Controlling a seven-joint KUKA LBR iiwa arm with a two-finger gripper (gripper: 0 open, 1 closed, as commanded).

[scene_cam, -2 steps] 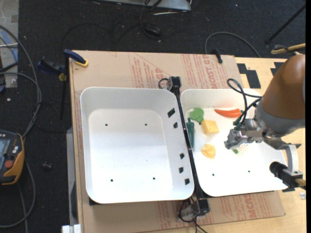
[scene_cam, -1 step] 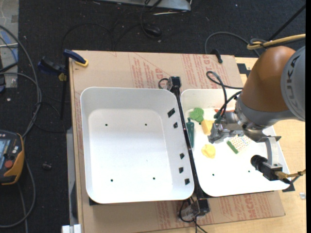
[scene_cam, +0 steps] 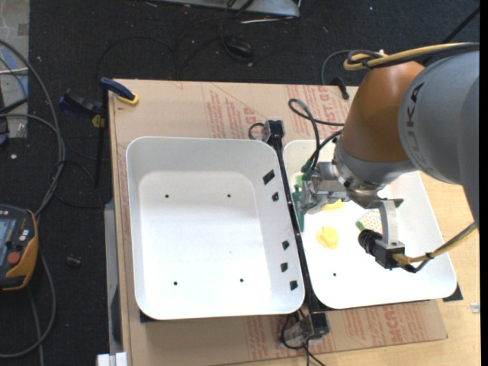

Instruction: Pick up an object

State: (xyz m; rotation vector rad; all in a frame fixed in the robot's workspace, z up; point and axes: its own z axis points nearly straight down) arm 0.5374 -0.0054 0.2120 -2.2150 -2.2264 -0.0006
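Two white bins sit on the bench (scene_cam: 191,109). The left bin (scene_cam: 206,227) has nothing inside. The right bin (scene_cam: 381,280) holds one yellow lump (scene_cam: 328,238). The arm (scene_cam: 404,120) hangs above it.

Small yellow object (scene_cam: 328,237) lying loose in right bin (scene_cam: 427,292).

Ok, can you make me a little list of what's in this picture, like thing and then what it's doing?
arm: grey with an orange band, reaching in from the right over the right bin
gripper: low over that bin's left side
yellow object: lying in the right bin, just below the gripper
left bin: white, shallow, beside the right one
bench: brown board under both bins
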